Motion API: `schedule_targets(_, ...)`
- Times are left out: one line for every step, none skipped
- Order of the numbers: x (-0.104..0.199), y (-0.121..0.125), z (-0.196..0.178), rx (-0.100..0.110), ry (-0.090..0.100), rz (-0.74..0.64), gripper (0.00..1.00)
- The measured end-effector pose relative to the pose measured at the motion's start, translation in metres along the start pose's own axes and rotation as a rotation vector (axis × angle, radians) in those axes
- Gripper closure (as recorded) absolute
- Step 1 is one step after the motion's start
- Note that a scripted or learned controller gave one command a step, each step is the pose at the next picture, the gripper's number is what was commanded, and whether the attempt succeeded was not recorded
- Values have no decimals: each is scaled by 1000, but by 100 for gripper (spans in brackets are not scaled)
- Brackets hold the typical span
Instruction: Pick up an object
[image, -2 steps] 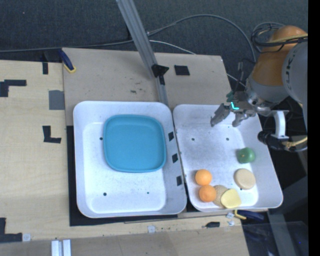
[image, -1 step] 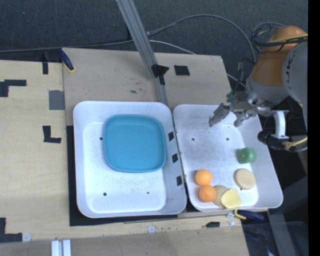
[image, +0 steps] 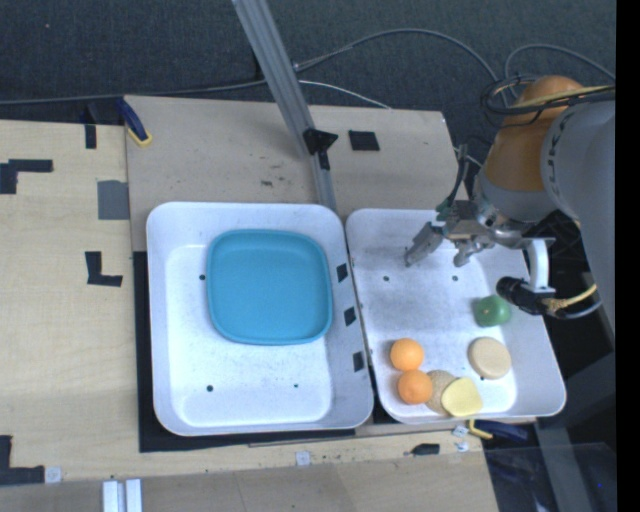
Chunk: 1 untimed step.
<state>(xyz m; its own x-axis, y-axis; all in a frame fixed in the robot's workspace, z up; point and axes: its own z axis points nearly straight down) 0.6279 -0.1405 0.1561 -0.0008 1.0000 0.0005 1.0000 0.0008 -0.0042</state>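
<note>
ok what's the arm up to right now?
The gripper hovers over the bare upper part of the right bin with its fingers spread and nothing between them. The green piece, two orange balls and the pale pieces lie untouched nearer the front. The blue plate sits in the left bin.

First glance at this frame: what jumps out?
The big blue plate in the left bin grabs the eye first. Next, two orange balls in the right bin's near corner, with the open gripper above bare floor at the far end.

Pale wooden bench against dark grey carpet.
</note>
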Motion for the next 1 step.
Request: schedule_targets(-8,-7,53,1,0,1,0)
